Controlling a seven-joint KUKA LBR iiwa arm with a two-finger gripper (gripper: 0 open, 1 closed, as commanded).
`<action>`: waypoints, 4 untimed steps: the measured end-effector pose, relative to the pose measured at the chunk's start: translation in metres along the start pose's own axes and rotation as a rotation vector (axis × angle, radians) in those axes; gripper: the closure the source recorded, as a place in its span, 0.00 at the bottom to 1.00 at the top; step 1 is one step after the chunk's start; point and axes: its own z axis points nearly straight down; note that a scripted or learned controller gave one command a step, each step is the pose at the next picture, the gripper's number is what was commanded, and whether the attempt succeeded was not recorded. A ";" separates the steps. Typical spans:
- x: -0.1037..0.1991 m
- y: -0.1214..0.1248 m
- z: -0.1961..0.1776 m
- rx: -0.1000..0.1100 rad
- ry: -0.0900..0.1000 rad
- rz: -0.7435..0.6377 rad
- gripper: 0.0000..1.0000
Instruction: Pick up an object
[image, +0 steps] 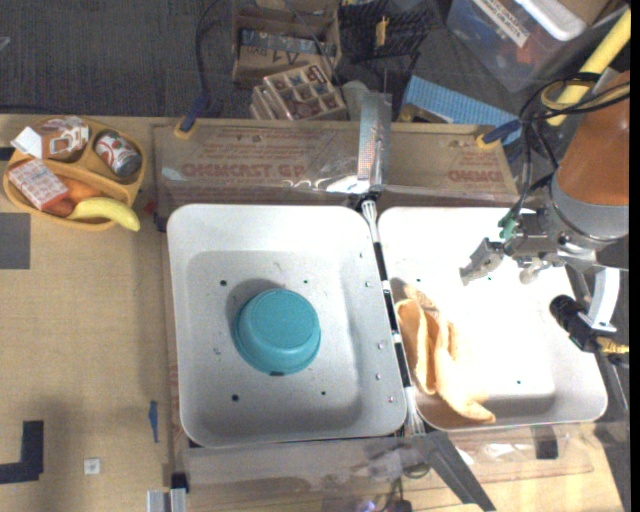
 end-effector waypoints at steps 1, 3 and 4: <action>0.010 -0.001 0.142 -0.015 -0.002 -0.173 0.00; 0.012 -0.069 0.132 -0.018 -0.001 -0.232 1.00; 0.012 -0.070 0.132 -0.018 -0.001 -0.232 0.00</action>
